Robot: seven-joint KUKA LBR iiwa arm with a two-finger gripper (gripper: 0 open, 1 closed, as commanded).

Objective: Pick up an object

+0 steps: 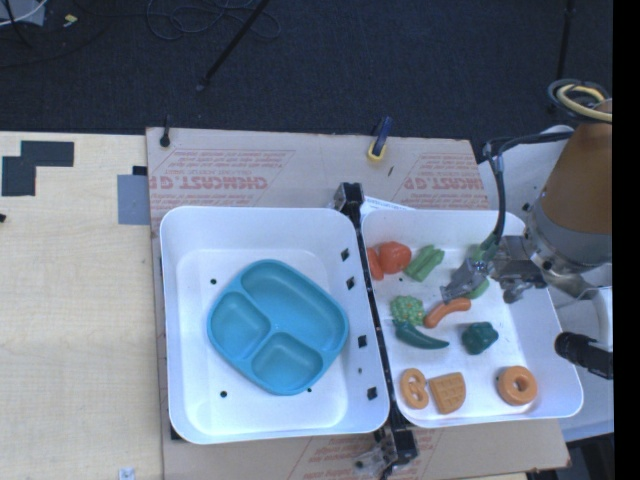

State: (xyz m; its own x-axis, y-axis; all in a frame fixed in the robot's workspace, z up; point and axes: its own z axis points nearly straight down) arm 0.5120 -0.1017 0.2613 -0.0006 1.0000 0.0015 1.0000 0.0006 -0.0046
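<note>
Arm (575, 193) reaching from right; end effector (462, 286) low over right bin (560, 388), grip state unclear.

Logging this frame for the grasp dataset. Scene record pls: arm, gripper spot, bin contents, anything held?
arm: enters from view right, wrist over right bin
gripper: low in the right bin, above the orange carrot
held: cannot tell
left bin: blue divided plate
right bin, upper: red tomato, green pod
right bin, middle: broccoli, dark green chili, dark green pepper
right bin, lower: pretzel, cracker, donut
</note>
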